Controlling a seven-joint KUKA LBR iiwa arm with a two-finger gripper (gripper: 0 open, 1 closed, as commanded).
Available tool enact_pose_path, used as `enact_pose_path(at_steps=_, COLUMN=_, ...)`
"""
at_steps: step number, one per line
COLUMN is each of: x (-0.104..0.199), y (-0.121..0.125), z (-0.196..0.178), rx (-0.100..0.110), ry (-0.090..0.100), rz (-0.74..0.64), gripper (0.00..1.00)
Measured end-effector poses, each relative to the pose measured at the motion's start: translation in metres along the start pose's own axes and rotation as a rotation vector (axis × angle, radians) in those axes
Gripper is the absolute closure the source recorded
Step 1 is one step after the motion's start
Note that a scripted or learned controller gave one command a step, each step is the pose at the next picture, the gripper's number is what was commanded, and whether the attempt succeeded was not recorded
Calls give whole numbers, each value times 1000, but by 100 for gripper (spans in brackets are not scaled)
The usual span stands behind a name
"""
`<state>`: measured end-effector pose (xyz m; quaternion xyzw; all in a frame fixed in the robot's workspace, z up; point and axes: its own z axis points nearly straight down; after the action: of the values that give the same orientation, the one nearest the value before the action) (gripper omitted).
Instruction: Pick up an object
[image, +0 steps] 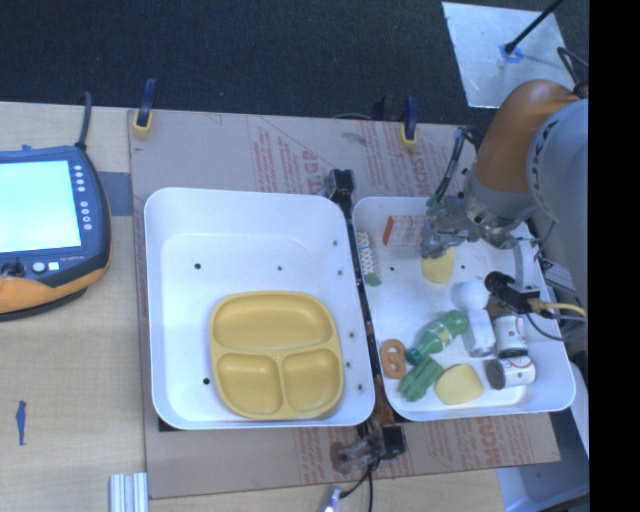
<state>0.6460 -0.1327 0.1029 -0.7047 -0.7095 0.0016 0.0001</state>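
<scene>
The two-finger gripper (440, 243) sits directly above the small pale-yellow rounded object (437, 268) in the right shallow white bin (400, 215); its grip state cannot be determined. Risk: an off-centre closure ejects the rounded object sideways.

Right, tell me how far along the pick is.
Early stage. Done: the arm has reached over the right bin and its gripper sits low at the far end. In hand: it is right above a pale yellow object, though I cannot see whether that is gripped. Left: the lift itself. The yellow tray lies in the left bin.
</scene>
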Motion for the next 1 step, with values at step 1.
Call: enact_pose_path(at_steps=1, x=-51, y=1, z=-80, rx=-2, ry=1, rz=5, gripper=100)
